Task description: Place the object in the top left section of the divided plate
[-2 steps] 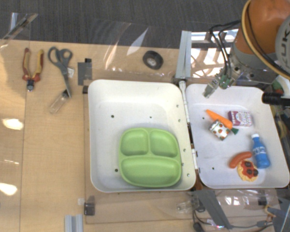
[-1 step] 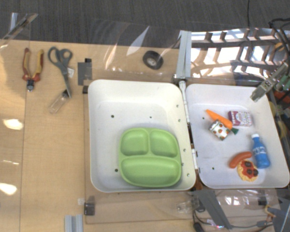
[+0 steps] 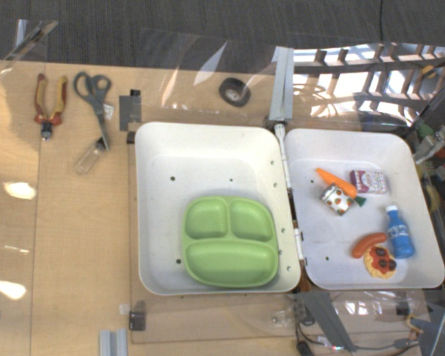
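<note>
A green divided plate (image 3: 230,242) lies in the left bin (image 3: 159,199), toward its front. It has two small sections at the back and one long section at the front, all bare. In the right bin (image 3: 319,258) lie several toy foods: an orange carrot (image 3: 335,181), a small tin can (image 3: 337,199), a maroon and white carton (image 3: 368,182), a blue bottle (image 3: 399,232), a red sausage (image 3: 369,243) and a pizza slice (image 3: 380,262).
On the bench at the left lie red-handled pliers (image 3: 47,102) and grey scissors (image 3: 96,99). A roll of dark tape (image 3: 235,91) sits behind the left bin. A metal bar (image 3: 282,80) runs back from between the bins.
</note>
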`<state>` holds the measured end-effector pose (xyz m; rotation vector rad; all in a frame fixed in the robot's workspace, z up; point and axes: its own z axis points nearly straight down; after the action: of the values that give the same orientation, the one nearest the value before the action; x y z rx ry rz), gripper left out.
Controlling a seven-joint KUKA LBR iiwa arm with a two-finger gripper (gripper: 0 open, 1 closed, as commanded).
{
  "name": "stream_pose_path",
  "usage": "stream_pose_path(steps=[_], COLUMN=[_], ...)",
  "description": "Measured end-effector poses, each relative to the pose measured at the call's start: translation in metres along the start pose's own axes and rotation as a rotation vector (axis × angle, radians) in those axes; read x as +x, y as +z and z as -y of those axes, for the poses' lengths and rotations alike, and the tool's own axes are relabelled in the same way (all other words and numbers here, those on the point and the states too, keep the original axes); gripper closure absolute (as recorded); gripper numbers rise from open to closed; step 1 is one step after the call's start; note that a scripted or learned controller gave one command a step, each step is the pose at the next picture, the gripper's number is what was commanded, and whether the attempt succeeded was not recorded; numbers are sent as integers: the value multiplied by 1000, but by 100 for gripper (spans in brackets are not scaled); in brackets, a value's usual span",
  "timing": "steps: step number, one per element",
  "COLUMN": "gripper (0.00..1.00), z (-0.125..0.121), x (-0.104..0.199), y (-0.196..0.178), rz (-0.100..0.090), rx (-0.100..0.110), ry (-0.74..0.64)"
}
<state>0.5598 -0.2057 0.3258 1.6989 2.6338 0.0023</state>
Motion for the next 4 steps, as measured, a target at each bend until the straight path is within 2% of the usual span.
stream_pose_path(steps=[1,2,3,4], gripper=[100,100,100,100], z=[31,-31,-108,-53], x=[19,-4,-29,-23], y=[-17,-34,-57,-56], rz=[1,0,-1,1], rx=[-2,-1,0,-2], ry=[32,-29,-188,-161])
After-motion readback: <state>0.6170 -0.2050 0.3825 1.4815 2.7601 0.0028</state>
